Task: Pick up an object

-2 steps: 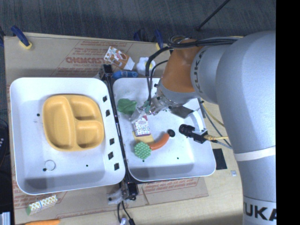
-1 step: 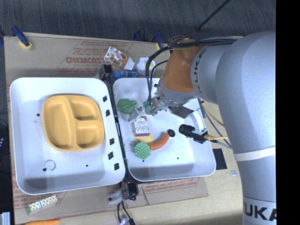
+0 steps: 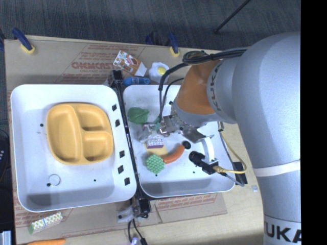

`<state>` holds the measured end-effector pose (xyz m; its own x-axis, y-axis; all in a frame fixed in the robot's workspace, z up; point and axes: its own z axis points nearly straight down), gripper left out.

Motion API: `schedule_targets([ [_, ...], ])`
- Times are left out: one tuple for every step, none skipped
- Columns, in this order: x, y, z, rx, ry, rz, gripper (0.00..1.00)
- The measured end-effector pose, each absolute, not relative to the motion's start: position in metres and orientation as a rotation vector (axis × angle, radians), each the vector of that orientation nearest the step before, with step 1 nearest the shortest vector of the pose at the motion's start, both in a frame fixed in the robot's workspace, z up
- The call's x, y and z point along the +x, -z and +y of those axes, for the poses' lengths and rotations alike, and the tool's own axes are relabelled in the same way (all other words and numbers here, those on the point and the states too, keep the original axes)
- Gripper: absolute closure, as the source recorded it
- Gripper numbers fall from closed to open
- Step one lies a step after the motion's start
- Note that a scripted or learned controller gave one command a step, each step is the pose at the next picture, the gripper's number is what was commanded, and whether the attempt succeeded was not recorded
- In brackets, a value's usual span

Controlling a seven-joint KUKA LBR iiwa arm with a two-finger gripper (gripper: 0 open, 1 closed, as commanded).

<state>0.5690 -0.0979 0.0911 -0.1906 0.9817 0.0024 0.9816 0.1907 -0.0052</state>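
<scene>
pincer (image 3: 155, 130) low in right bin (image 3: 179, 188) | grip state: cannot tell | above yellow block (image 3: 156, 148)

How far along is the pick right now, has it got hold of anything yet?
Done: the arm has reached into the right bin. In hand: the gripper sits low over the small items, beside the green leaf; no object visibly held. Left: grasping and lifting one, such as the carrot.
</scene>
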Motion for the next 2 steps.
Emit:
schedule_targets([
  [0.569, -0.101, -0.098, -1.989, -0.005, -2.424, 1.0],
  [0.518, -0.192, -0.066, -1.658, -0.002, -2.666, 1.0],
])
